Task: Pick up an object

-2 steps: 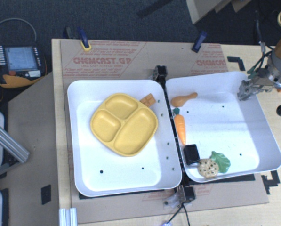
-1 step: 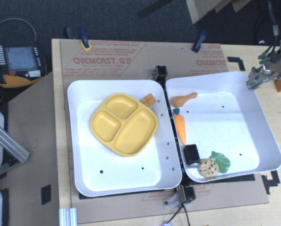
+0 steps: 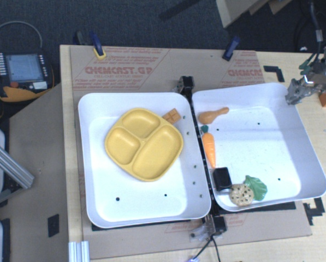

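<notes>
Cardboard-topped bench (image 3: pixel 152 64), yellow divided plate (image 3: pixel 144 144) in left bin (image 3: pixel 97 201), carrot (image 3: pixel 208 149) in right bin (image 3: pixel 294 146)

Two white bins sit side by side on a cardboard-covered bench (image 3: pixel 152 64), left bin (image 3: pixel 97 201) and right bin (image 3: pixel 310 173). Blue clamps (image 3: pixel 97 45) pin the cardboard's far edge. A pendant (image 3: pixel 22 72) with a screen lies off to the left on dark carpet.

A: Bin count?
B: Two white bins: left bin (image 3: pixel 97 201), right bin (image 3: pixel 299 162).
A: Left bin contents?
B: One yellow divided plate (image 3: pixel 143 144) and one small brown block (image 3: pixel 172 115).
A: Right bin contents?
B: One drumstick (image 3: pixel 213 115), one carrot (image 3: pixel 208 149), one black block (image 3: pixel 222 178), one cookie (image 3: pixel 241 195), one green leafy piece (image 3: pixel 257 186).
</notes>
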`<state>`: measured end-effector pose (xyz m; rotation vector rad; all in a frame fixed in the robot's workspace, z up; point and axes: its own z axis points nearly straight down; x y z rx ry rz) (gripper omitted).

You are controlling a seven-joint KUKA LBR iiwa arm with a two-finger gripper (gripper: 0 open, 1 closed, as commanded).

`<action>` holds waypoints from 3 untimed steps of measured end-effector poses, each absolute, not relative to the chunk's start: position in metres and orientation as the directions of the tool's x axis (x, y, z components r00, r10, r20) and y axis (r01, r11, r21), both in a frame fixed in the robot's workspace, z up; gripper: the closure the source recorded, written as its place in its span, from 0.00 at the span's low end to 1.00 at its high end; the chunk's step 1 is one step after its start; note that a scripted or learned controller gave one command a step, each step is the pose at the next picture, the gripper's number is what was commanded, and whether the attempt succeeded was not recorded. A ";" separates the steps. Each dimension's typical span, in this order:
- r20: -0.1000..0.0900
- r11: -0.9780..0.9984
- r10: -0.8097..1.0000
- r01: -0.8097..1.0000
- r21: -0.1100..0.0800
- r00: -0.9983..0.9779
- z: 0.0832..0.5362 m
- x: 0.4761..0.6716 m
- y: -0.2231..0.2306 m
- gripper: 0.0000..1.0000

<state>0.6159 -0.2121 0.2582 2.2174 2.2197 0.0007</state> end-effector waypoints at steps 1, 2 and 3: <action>0.001 0.004 1.000 1.000 -0.002 -0.004 0.263 0.611 -0.154 1.00; 0.001 0.003 1.000 1.000 -0.003 -0.003 0.248 0.611 -0.103 1.00; 0.002 0.005 1.000 1.000 -0.003 -0.005 0.247 0.606 -0.060 1.00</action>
